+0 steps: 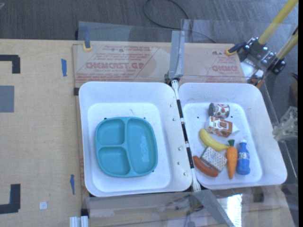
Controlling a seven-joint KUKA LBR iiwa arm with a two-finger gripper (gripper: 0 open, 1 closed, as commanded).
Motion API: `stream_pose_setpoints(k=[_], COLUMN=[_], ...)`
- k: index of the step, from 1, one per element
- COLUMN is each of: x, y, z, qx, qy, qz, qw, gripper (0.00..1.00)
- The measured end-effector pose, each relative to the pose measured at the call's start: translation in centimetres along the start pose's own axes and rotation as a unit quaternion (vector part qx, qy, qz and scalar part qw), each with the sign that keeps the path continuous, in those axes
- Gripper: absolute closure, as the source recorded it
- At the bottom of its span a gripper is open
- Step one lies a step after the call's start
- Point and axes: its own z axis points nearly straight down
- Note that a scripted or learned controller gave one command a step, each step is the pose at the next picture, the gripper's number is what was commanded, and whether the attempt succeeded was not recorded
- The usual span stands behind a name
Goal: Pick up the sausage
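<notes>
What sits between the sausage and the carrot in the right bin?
In the camera view, a small patterned packet lies between the sausage and the carrot, overlapping the sausage's upper edge.

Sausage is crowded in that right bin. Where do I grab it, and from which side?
Probably take the sausage near its middle, from straight above, fingers across its narrow width. It lies flat and slanted in the right bin's near-left corner, against the checkered packet. Its left end by the bin wall looks the freest part; the packet crowds the upper side.
</notes>
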Motion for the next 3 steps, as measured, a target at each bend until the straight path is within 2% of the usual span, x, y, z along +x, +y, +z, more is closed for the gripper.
stream_pose_setpoints(k=[3], x=[0.01], y=[-0.1], z=[0.0], qx=[0.0], qy=[-0.001], qz=[-0.021], qw=[0.9998], gripper=[1.0])
